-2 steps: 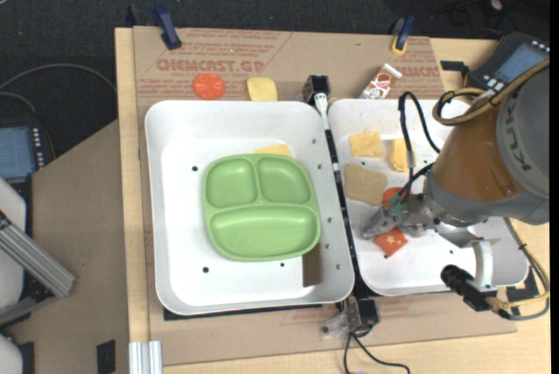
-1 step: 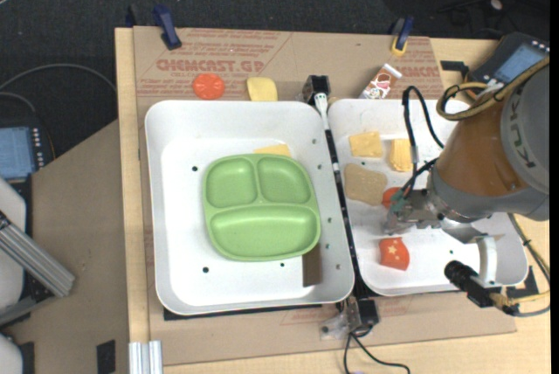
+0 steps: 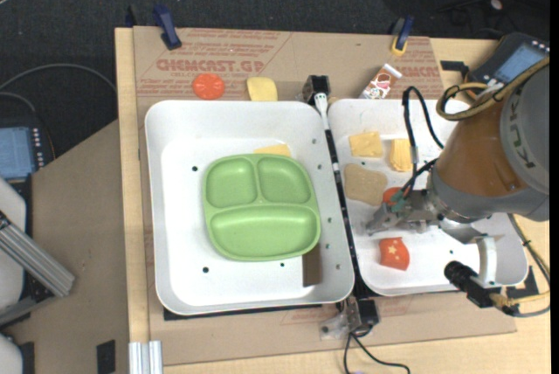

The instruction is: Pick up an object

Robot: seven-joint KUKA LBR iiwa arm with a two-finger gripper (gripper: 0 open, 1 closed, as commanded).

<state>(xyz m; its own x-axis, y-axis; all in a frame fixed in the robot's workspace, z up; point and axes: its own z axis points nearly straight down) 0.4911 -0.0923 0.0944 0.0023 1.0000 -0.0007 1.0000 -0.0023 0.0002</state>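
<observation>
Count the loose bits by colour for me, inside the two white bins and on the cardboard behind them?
Yellow: 4
Tan: 1
Red: 1
Orange: 1
Green plate: 1
Red-and-white packet: 1
Total: 9

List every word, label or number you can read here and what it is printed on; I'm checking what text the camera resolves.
"CHEMCAST G P": red print on the brown board under the bins; the last letters are uncertain.
Smaller red lines above and below it: too blurred to read.
Red and white packet beside the right bin: print too small to read.
</observation>
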